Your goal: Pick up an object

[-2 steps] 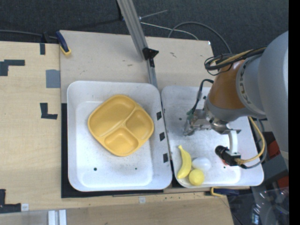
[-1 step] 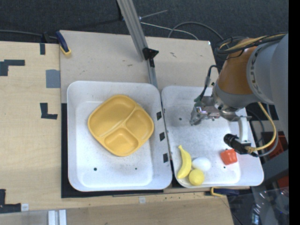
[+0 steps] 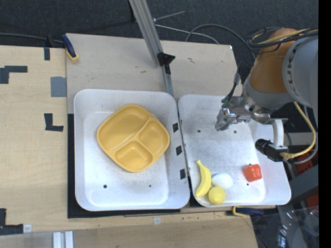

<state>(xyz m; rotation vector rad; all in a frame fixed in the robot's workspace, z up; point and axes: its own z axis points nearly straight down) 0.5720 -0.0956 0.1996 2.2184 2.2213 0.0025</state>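
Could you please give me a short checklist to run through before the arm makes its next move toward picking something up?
1. Targets in the right white bin: yellow banana, white ball, yellow ball, small orange-red block: ok.
2. Gripper carrying nothing visible: ok.
3. Gripper over a target: not ok; it hangs above bare bin floor, away from the items.
4. Block standing apart from the others: ok.
5. Banana and balls separated: not ok, clustered.
6. Yellow divided plate out of the way, in the left bin: ok.

Pale wooden tabletop (image 3: 31, 138) with grey tape marks (image 3: 58, 86); dark carpeted floor (image 3: 62, 6) beyond; slanted aluminium rail (image 3: 145, 19); loose cables (image 3: 207, 30).
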